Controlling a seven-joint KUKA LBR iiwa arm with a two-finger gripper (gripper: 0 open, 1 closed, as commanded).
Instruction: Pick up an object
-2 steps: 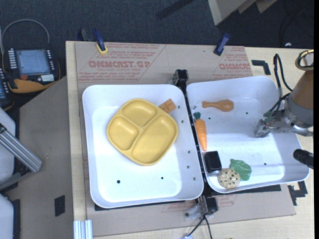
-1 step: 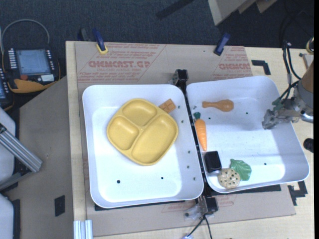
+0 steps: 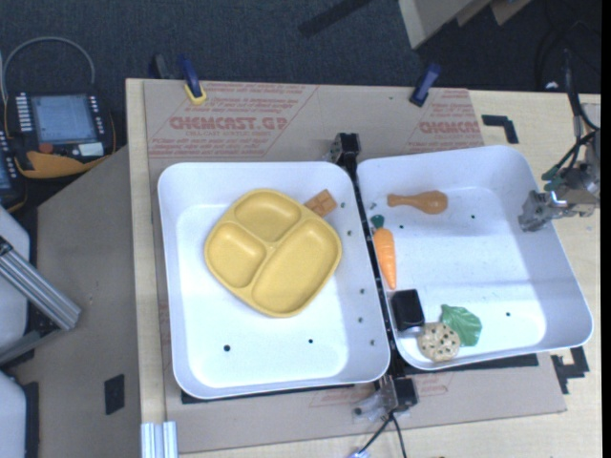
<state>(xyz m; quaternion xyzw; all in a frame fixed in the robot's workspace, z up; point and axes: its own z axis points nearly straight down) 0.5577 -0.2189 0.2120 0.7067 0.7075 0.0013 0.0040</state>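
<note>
Lying lengthwise, orange carrot (image 3: 385,257) with green top

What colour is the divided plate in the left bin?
Yellow; the divided plate shows clearly in the camera view.

— bright, even light from overhead; white bins (image 3: 181,284) near glare, barely any shadow under the yellow plate (image 3: 273,252).
— soft focus throughout, slightly grainy; dim and murky along the dark floor (image 3: 239,17) up top.

Yellow divided plate (image 3: 273,252) in left bin (image 3: 181,284), carrot (image 3: 385,257), drumstick (image 3: 420,201) in right bin (image 3: 535,284), tool (image 3: 546,206) at its edge
</note>
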